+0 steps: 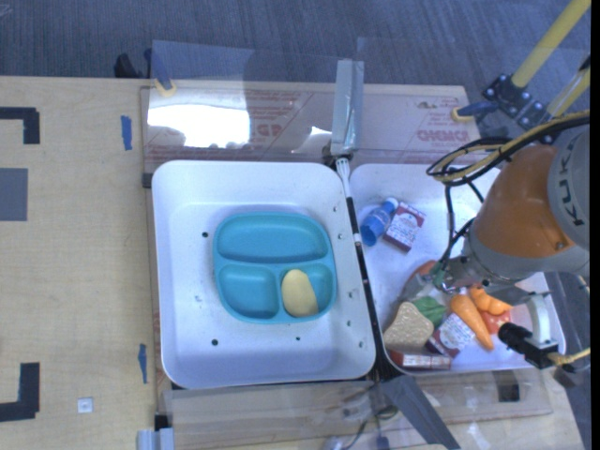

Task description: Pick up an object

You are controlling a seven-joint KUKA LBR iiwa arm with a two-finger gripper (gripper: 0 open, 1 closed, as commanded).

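Camera view shows the left bin [178, 279] holding a blue divided tray [253, 251] (a yellow potato-like piece [299, 292] in its lower right compartment). The arm [525, 214] hangs over the right bin's [441, 181] clutter: bread slice [409, 326], carrot [472, 315], blue bottle [375, 223]. Gripper [457, 287] state: cannot tell.

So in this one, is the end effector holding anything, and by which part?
Cannot be told. The end effector sits low in the right bin, among the toy carrots, and the arm's wrist hides whether anything is gripped.
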